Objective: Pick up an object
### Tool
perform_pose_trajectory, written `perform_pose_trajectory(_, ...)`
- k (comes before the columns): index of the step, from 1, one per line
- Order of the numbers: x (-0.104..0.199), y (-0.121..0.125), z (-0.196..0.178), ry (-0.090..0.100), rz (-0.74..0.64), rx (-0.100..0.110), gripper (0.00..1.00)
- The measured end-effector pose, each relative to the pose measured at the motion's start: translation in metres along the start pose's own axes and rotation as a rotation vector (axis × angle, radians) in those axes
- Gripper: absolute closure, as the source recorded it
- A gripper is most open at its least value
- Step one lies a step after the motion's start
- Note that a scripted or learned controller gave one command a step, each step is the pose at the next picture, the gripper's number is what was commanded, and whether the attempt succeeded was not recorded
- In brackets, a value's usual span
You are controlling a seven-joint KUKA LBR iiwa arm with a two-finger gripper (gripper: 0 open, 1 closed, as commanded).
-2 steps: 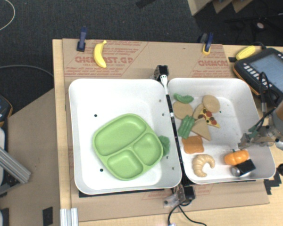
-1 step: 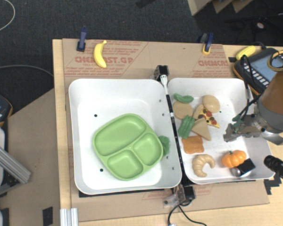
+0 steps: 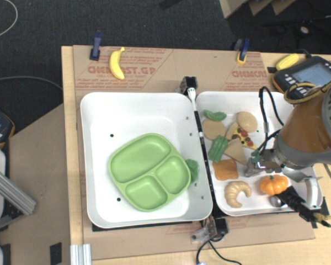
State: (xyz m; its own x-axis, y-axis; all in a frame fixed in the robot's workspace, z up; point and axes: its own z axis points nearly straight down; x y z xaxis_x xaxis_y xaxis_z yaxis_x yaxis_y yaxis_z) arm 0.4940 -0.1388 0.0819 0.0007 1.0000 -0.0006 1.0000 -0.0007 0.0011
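When choosing among the toy foods crowding the shallow white right-hand bin, go for one lying apart from its neighbours. Leave alone the shallow white left-hand bin and its green three-compartment plastic plate. Hold the grey arm with the orange band over the right bin's middle, with the two-finger gripper there; cannot tell whether open or closed. Favour the tan plastic croissant by the near edge, or the small orange pumpkin just beside the gripper. Descend straight and centred, clear of the flat orange wedge.
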Motion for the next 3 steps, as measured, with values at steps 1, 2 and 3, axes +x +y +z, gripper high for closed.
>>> perform_pose_trajectory(1,0.048,0.006,-0.004,-0.001,-0.004,-0.003,1.00)
perform_pose_trajectory(2,0.153,0.004,-0.109,0.005,-0.013,-0.010,1.00)
perform_pose_trajectory(3,0.244,0.005,-0.183,0.005,-0.013,-0.008,1.00)
